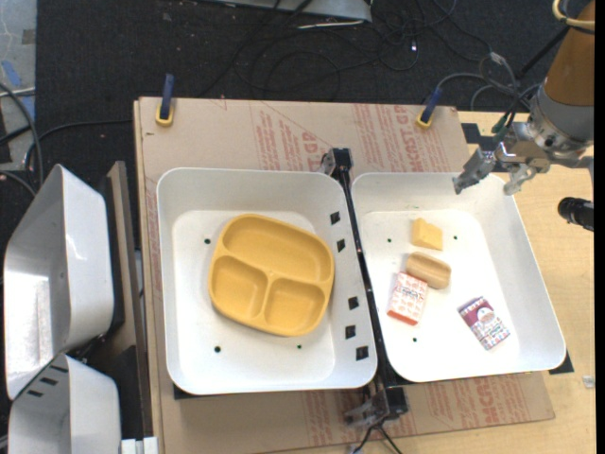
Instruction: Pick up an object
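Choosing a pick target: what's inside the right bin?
The right bin holds a yellow block, a tan roll, a red-white packet and a purple packet, none overlapping.

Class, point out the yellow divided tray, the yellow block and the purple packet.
yellow divided tray (271, 274): camera view, where its dividers meet.
yellow block (427, 235): camera view, top face.
purple packet (484, 323): camera view, printed front.
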